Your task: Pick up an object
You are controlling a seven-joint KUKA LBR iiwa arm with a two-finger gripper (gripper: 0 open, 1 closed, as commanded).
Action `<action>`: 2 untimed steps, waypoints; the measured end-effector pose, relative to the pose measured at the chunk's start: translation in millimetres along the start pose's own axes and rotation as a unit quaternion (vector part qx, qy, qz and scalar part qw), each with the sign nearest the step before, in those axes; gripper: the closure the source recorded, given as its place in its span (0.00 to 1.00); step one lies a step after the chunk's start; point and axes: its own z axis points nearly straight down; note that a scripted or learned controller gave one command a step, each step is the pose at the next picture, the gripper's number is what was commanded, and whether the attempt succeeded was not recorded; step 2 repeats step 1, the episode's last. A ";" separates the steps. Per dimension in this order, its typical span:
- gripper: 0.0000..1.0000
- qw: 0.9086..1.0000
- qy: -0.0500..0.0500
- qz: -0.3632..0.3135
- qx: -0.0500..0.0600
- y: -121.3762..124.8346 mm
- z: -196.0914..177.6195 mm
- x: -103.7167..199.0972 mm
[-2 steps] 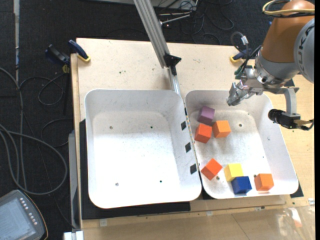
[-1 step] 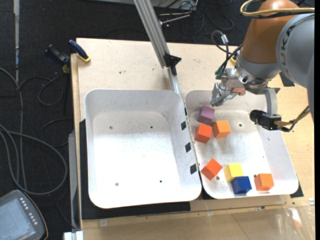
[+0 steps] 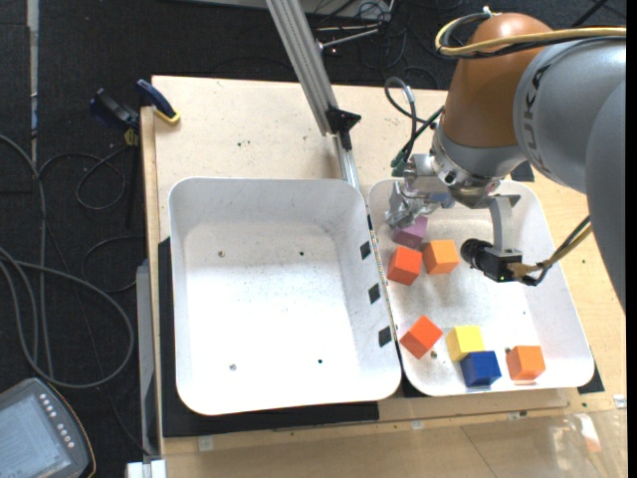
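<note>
In the right bin point(image 3: 557, 297) my gripper point(image 3: 406, 210) hangs low near the bin's back left corner, directly over a purple block point(image 3: 411, 233) and touching or nearly touching its top. The arm's wrist hides much of the gripper. Just in front of the purple block lie a red-orange block point(image 3: 404, 265) and an orange block point(image 3: 441, 257), side by side.
Toward the right bin's front sit another red-orange block point(image 3: 421, 336), a yellow block point(image 3: 463, 342), a blue block point(image 3: 481, 367) and an orange block point(image 3: 525, 362). The left bin point(image 3: 199, 297) adjoins on the left. A slanted metal rail point(image 3: 304, 53) rises behind the bins.
</note>
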 end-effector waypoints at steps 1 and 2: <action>1.00 1.000 0.000 -0.001 -0.001 -9.0 -9.0 61.0; 1.00 1.000 0.000 -0.001 -0.001 -9.0 -9.0 61.0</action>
